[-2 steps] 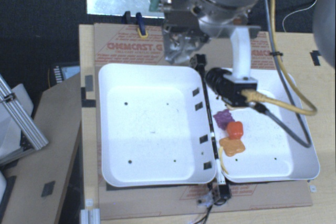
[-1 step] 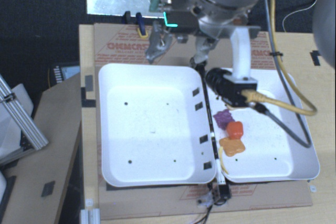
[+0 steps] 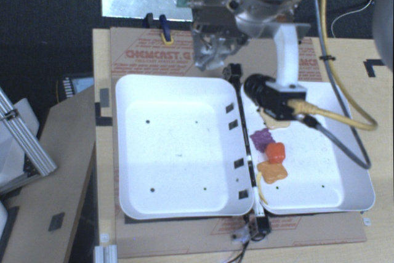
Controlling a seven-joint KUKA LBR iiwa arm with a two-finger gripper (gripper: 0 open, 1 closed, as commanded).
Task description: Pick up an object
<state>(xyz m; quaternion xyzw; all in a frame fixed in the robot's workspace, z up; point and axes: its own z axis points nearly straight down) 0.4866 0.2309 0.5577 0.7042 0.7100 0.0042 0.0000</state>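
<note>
Soft, slightly blurred picture, evenly lit; white bins (image 3: 178, 151) glare brightly, perhaps overexposed, with faint shadows.

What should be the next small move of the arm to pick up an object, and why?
Probably lower the gripper toward the right bin. A purple piece, an orange-red block and an orange piece lie clustered near its left wall, and the gripper sits above the bins' far edge.

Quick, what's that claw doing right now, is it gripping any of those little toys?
Claw: raised over the back edge of the bins, and it cannot be told whether it is open or closed. The purple, red and orange toys lie in the right bin.
</note>
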